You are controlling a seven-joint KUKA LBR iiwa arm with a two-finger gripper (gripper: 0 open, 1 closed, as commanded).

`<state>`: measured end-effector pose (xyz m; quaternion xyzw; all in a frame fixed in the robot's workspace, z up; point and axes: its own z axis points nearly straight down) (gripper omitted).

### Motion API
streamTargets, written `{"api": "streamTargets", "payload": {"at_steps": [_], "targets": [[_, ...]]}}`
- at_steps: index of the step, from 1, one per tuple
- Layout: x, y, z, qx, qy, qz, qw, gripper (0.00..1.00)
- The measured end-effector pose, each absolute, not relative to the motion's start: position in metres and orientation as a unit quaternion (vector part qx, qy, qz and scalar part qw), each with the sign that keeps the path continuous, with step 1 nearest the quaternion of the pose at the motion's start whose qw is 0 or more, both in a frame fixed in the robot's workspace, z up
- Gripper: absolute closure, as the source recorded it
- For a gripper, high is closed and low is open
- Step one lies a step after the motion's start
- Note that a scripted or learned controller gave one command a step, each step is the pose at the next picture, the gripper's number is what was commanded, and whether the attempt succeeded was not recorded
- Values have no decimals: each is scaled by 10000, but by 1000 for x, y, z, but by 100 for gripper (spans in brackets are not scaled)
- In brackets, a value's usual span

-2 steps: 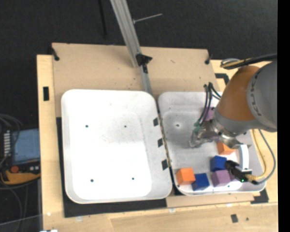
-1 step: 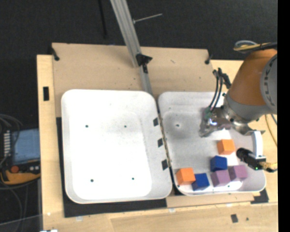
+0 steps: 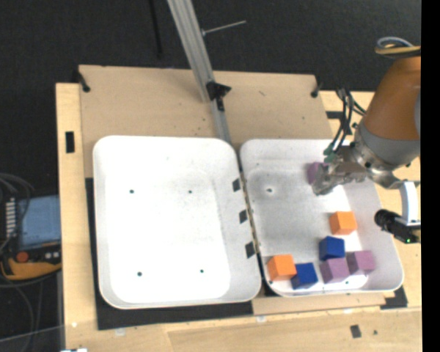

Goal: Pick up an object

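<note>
The gripper (image 3: 324,179) hangs over the right bin (image 3: 279,218), near its back. A purple block (image 3: 314,171) sits right at its tip, touching it. How wide it is open cannot be told. More blocks lie at the front of that bin: two orange, two blue, two purple. The left bin (image 3: 169,218) is beside it.

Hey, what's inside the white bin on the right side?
The right bin holds seven blocks: two orange, two blue, and three purple. The tool sits against the upper purple one and covers its right side.
</note>
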<state>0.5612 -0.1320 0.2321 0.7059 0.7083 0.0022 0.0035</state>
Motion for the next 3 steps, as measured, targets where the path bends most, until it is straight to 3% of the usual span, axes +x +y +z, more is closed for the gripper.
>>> {"api": "streamTargets", "payload": {"at_steps": [1,3], "targets": [[561,-133,205,7071,7071,-13,2,100],[583,-28,217,7046,7096,6,3,100]]}}
